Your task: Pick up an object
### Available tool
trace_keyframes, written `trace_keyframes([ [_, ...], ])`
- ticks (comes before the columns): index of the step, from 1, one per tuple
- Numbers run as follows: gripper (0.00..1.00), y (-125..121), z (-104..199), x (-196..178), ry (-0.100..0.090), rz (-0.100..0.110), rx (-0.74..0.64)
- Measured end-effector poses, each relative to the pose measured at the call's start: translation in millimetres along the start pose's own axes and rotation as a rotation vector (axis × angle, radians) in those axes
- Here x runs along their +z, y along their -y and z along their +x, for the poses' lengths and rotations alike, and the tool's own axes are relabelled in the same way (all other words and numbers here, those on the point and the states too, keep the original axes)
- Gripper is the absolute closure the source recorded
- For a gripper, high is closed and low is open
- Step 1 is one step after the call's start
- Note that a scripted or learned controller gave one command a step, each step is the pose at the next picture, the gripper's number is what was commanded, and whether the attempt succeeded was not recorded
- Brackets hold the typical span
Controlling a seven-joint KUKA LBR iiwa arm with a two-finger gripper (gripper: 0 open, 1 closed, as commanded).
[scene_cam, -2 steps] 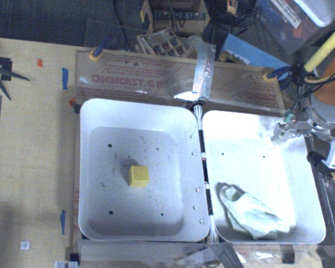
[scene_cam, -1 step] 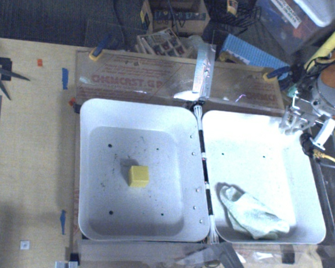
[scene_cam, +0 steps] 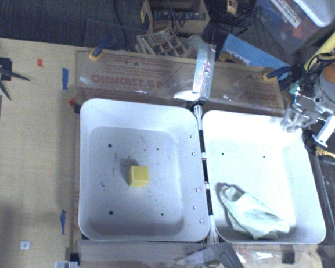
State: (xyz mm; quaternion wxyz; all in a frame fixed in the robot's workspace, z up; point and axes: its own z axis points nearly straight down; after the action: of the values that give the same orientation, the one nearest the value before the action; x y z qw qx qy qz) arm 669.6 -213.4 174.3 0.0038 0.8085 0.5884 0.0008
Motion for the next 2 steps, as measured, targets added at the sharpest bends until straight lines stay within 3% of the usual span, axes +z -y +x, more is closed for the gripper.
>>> trace_keyframes([
  [1, 1.00, 9, 23, -27, -0.001, 0.006, 0.373],
  [2, 1.00, 14, 8, -1, 0.001, 0.012, 0.812],
])
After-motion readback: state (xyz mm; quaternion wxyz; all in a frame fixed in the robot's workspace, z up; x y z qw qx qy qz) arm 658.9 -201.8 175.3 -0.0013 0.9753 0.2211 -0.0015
